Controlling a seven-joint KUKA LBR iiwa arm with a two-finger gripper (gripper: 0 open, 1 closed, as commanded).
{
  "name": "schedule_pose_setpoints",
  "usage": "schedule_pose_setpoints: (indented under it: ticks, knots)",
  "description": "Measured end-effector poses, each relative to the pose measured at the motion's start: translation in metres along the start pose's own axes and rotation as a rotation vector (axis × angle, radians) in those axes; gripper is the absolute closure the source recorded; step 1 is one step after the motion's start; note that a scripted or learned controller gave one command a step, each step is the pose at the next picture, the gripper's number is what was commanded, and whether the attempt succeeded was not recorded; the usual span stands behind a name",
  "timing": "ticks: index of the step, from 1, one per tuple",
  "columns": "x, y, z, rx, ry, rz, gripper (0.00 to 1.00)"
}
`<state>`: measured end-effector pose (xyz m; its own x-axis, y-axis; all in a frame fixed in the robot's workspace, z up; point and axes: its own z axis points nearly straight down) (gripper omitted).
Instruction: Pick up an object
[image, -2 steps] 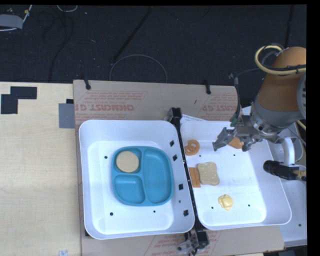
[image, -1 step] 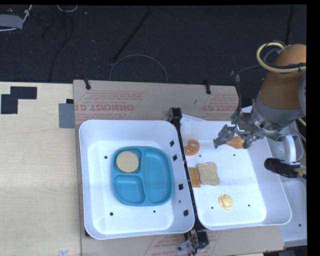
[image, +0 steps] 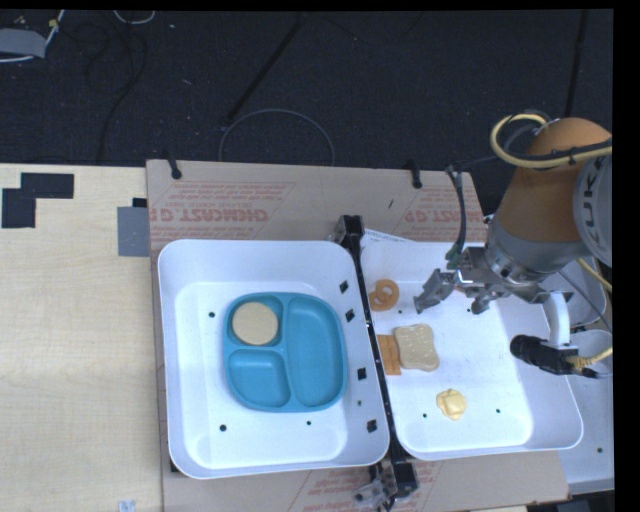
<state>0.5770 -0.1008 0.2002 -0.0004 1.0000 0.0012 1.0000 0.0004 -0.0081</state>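
While the grey arm (image: 545, 215) with its orange band reaches in from the right, its end effector (image: 436, 291) hangs over the upper part of the right bin (image: 545, 425). Whether its fingers stand open or closed cannot be told from this slant; nothing shows between them.

Four small food-like objects lie on the floor of the right bin. A pretzel-shaped ring (image: 384, 294) sits near the bin's left wall, just beside and to the left of the end effector. Below it lies a pale slice of bread (image: 416, 346), and touching the slice's left edge is a small orange-brown piece (image: 388, 355) close to the divide between the bins. Further toward the front of the bin, apart from the bread, rests a small yellow lump (image: 452, 403).

The left bin (image: 190, 420) holds a blue sectioned plate (image: 305, 350) with three compartments. A round tan disc (image: 254, 323) lies in the plate's upper-left compartment.

Both bins rest side by side on a sheet of cardboard (image: 250, 205) with red printing, which lies on the light wooden bench (image: 70, 350).
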Motion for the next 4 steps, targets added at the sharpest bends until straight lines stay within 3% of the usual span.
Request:
schedule_pose_setpoints:
  ticks: [1, 2, 3, 4]
  knots:
    - [-0.003, 0.000, 0.064, 0.002, 0.000, 0.001, 0.00]
    - [-0.005, 0.001, 0.112, -0.010, -0.005, 0.004, 0.00]
    - [-0.005, 0.000, 0.103, -0.005, -0.002, 0.009, 1.00]
    - [-0.002, 0.000, 0.040, -0.010, -0.001, -0.001, 1.00]
